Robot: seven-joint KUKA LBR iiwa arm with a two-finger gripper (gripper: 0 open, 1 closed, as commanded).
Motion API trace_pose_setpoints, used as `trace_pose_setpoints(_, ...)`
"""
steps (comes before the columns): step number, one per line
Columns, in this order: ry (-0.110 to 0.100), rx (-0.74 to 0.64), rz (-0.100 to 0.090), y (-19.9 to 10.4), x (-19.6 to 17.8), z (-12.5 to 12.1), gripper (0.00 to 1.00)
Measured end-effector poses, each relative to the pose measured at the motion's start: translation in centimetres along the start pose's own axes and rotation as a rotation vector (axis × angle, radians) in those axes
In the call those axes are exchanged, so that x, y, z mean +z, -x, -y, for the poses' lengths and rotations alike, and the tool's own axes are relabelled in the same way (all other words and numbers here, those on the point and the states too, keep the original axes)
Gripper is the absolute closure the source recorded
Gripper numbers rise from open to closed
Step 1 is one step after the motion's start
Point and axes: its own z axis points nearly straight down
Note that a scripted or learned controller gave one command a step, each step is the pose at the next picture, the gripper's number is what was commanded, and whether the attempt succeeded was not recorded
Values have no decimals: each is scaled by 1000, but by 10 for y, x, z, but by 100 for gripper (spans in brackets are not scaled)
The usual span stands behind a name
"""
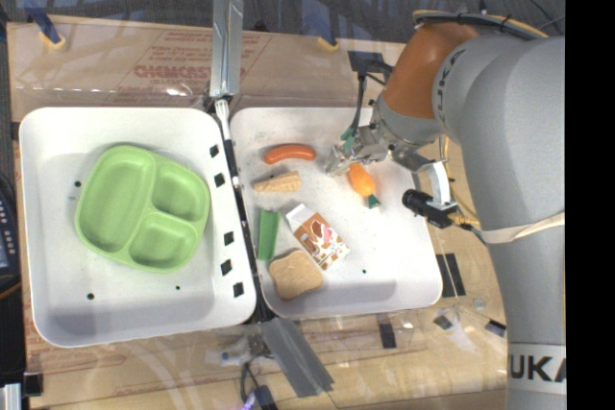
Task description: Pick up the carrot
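Gripper (348,156) low over the right bin (408,254), fingers too blurred to tell whether spread or pressed together. Carrot (362,181) lying on the bin floor just beside and below the fingertips, contact not discernible. Sausage (289,153) to the left of the fingers, corn cob (277,182) lower left, snack packet (318,240) and bread slice (294,274) farther below; green plate (142,205) well apart in the left bin (48,235).

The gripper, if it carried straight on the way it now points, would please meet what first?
Probably the carrot, just beside the gripper on the right bin floor; depth is unclear.
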Motion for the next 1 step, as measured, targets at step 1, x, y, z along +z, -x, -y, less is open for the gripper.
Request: trace_pose_setpoints(1,1,-4,0,0,-11,-1,100)
